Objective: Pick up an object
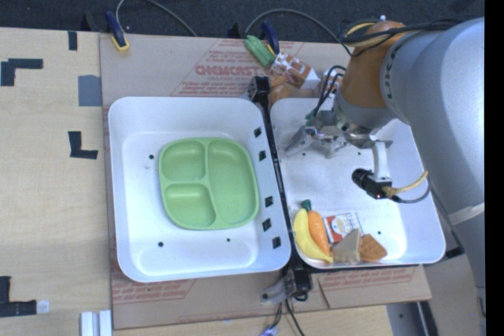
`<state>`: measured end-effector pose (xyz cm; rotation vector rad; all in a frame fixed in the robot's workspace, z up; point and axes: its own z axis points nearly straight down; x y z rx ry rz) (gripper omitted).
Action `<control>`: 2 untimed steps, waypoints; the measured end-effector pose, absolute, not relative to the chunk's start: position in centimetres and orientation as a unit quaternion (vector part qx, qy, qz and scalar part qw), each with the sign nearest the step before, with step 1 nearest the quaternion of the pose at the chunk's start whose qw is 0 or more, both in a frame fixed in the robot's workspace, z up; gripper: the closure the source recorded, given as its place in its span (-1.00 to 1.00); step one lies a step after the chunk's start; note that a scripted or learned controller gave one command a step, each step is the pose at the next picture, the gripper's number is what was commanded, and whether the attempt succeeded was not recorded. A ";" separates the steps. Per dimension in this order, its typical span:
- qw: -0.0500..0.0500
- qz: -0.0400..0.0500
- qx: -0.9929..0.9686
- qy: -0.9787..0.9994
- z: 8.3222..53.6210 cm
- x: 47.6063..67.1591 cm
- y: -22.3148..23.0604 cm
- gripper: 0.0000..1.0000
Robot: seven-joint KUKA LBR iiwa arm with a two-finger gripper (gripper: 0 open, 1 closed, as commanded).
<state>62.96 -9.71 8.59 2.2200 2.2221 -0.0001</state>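
Overhead, camera view, itemised.

Left bin [126,169]: holds one green divided plate [209,182], lying flat near the middle.

Right bin [409,169]: arm enters from the right; the gripper [309,139] hangs low over the bin's upper left part, close to the divider between the bins. Fingers splayed apart, nothing between them.

Contents of right bin, all gathered along its near edge: banana [303,241], long axis running roughly from the gripper's side towards the near rim; carrot [316,228] lying against the banana on its right, on much the same line; red-and-white packet [341,226] beside it; brown waffle-like pieces [361,248] at the rim.

Governing relation: every candidate lies well apart from the fingers, towards the bin's near edge. Carrot top is the closest point. Judgement: grasp not yet begun.
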 end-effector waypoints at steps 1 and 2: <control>0.001 0.000 0.707 0.708 8.5 66.9 -9.5 -1.00; 0.001 0.000 0.707 0.707 8.5 65.4 -9.4 -1.00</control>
